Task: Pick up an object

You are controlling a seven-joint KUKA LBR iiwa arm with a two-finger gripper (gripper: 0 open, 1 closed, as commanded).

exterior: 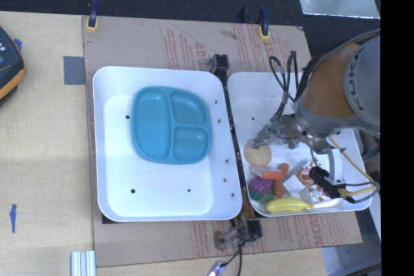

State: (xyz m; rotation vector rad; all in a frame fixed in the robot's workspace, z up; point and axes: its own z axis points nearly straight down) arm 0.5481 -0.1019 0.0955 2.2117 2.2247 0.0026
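My gripper (278,137) hangs low over the middle of the right bin (249,90), open, with nothing between its fingers. Just below and to its left lies a round beige toy food (257,154). Further toward the front of this bin sit an orange carrot (278,175), a purple grape bunch (261,187), a yellow banana (288,205) and a small red-and-white box (312,193). The grey arm with its orange band (330,84) covers the bin's right side.
The left bin (116,197) holds a blue divided plate (171,125). Black cables (283,74) loop up from the wrist over the right bin's far part. A yellow-edged device (8,68) lies at the bench's left edge.
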